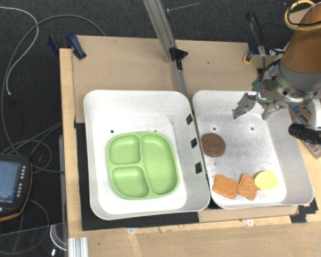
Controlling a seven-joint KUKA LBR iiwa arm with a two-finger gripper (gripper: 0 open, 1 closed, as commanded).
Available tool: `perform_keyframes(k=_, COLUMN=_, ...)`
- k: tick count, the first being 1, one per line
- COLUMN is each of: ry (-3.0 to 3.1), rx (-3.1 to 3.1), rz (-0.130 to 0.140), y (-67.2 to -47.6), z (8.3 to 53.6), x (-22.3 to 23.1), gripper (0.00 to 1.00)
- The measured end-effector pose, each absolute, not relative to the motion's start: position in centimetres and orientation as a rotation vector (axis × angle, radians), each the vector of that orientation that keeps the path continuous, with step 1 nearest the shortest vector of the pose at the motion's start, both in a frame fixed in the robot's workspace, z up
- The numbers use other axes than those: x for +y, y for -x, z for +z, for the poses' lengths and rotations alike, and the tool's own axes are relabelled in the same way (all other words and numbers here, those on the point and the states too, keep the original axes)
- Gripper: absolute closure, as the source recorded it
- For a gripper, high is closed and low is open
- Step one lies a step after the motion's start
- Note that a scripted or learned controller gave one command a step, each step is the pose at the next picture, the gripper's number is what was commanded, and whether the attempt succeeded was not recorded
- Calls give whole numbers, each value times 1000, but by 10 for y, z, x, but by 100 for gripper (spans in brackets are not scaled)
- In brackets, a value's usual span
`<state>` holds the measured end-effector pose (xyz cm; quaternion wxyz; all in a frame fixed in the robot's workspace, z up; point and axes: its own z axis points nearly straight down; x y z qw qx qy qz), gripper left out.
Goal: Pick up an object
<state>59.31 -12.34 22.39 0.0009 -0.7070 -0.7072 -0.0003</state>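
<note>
Nearby, a round flat brown patty (213, 144), matte and dark-edged; hand (256, 107) above, fingers apart.

A pale wooden bench (123, 63) stands on dark carpet (21, 90) that runs along the left and the far side. Grey cables (17, 42) loop over the carpet at the left, and a handheld screen unit (5, 189) with an orange rim lies near the left edge. Blue clamps grip the bench at its far left corner (75, 46) and far right edge (251, 53). A slanted metal rail (159, 20) crosses the far side of the bench. The light is even, with soft shadows.
</note>
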Motion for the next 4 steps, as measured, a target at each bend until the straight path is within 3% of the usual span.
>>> perform_keyframes(k=1, ry=2208, rx=-2229, rz=-5, y=-590, z=237, x=-4, gripper=0)
perform_keyframes(k=2, ry=2230, rx=-2219, rz=0, y=-645, z=227, x=-68, gripper=0)
perform_keyframes(k=3, ry=2223, rx=-2227, rz=-5, y=-645, z=239, x=-64, gripper=100)
perform_keyframes(k=4, ry=2232, rx=-2227, rz=-10, y=-673, z=389, x=-124, gripper=100)
